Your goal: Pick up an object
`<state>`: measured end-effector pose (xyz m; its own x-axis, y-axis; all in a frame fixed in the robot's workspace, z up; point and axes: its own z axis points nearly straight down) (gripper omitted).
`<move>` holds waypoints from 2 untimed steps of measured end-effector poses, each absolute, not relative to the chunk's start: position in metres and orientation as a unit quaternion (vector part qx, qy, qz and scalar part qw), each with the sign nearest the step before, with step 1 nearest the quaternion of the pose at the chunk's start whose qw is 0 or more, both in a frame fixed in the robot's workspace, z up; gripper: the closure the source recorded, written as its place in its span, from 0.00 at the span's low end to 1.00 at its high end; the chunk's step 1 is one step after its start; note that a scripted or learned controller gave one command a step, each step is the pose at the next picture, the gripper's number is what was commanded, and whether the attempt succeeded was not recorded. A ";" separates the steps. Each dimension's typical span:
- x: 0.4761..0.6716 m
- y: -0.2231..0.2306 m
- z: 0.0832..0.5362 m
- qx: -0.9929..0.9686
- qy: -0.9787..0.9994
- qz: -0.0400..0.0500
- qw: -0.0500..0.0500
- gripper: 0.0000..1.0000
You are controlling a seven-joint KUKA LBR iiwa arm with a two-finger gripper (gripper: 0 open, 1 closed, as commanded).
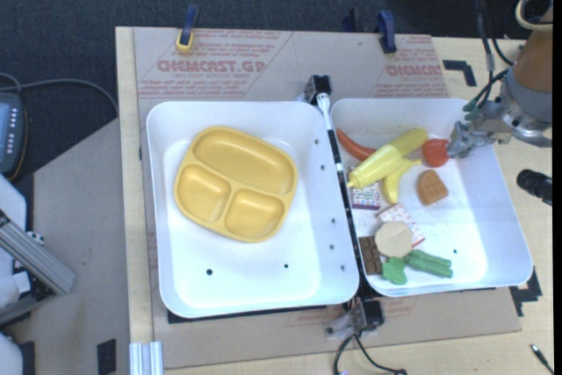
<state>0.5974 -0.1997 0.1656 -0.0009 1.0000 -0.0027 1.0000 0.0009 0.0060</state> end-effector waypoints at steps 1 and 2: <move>0.599 -0.200 0.220 0.707 0.708 0.001 0.004 1.00; 0.594 -0.139 0.221 0.705 0.709 0.000 -0.002 1.00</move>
<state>0.5938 -0.1392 0.2211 -0.0055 1.0000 0.0025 1.0000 0.0055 -0.0018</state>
